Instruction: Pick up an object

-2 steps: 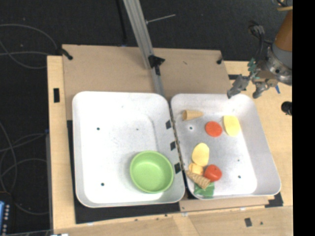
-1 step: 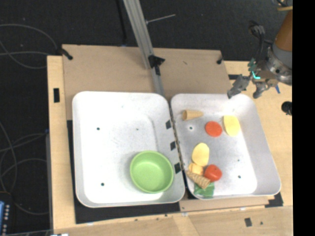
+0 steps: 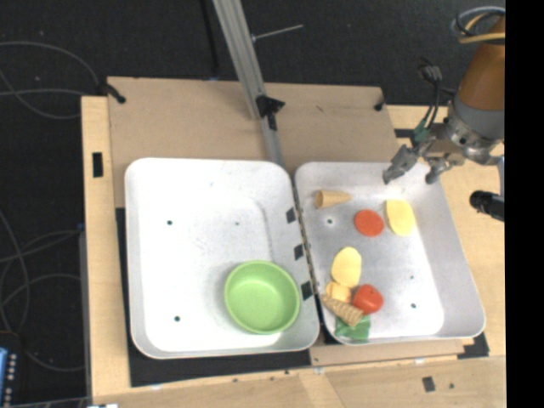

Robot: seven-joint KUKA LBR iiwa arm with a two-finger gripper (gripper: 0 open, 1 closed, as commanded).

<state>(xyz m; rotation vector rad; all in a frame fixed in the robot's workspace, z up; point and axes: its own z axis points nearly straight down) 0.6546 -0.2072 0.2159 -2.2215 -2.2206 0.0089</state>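
Gripper (image 3: 414,169) hangs with fingers apart and nothing between them over the right bin's (image 3: 425,317) far edge, above a yellow piece (image 3: 400,217) and red disc (image 3: 369,223).

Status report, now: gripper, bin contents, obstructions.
Gripper open, above right bin's far edge, holding nothing. Yellow piece and red disc nearest below it. Green bowl in left bin. No obstruction seen.

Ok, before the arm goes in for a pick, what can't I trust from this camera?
- Green piece in the right bin: mostly covered by the cone and red piece; identity unclear.
- Arm: cut off by the right edge.
- Gripper: small and blurry.
- Green bowl: its underside is hidden.
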